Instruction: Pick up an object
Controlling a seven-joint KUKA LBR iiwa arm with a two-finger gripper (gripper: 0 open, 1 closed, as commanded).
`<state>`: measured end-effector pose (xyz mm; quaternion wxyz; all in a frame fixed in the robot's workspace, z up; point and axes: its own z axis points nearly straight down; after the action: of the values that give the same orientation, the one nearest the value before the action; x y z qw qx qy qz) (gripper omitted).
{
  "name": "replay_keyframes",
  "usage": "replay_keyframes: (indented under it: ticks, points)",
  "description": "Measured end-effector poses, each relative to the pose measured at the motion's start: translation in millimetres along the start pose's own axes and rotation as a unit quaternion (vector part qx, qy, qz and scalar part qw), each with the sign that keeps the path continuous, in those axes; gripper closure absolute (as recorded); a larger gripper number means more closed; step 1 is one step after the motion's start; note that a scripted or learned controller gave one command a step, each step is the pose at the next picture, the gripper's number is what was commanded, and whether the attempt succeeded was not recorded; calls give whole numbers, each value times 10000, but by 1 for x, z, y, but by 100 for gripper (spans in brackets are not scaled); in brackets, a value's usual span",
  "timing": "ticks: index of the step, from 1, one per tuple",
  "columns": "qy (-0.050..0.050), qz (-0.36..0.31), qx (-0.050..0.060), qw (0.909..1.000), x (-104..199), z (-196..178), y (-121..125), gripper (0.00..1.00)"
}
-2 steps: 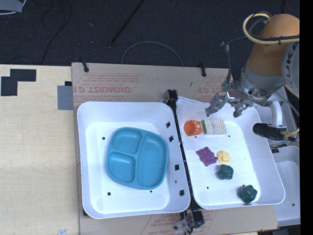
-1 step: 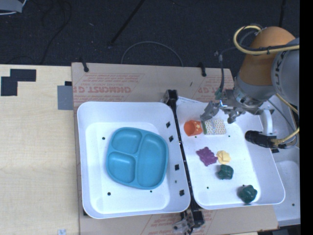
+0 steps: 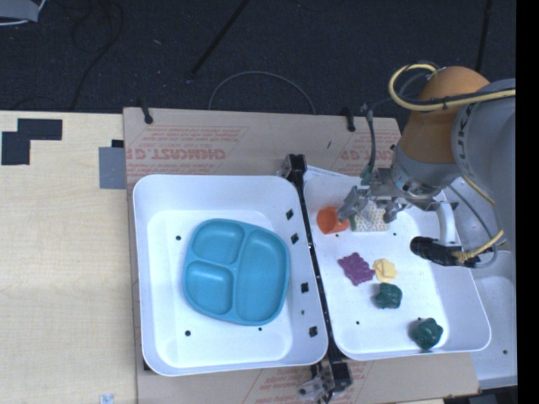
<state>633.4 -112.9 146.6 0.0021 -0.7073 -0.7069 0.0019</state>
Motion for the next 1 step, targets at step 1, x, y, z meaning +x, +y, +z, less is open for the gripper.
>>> replay_keyframes:
  ticks: [1]
  points:
    - [1,12,-6,10000,-1,-12,0,100]
